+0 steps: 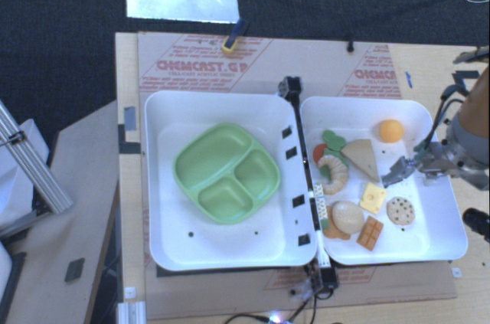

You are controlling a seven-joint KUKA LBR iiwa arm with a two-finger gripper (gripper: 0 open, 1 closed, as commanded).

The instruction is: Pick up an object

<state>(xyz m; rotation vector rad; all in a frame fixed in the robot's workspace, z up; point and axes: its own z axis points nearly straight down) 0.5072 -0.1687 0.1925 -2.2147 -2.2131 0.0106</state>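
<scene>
The gripper (400, 171) is hovering in the right bin (440, 238); whether its jaws are open I cannot tell. Just below is lying a yellow cheese square (373, 198).

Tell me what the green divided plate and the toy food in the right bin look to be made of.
Green plate: likely moulded plastic, matte with a soft sheen, one even colour, rounded compartment walls. Toy food, such as the orange ball, yellow cheese slice and cookie: probably plastic or rubber, flat solid colours; too small to tell which.
</scene>
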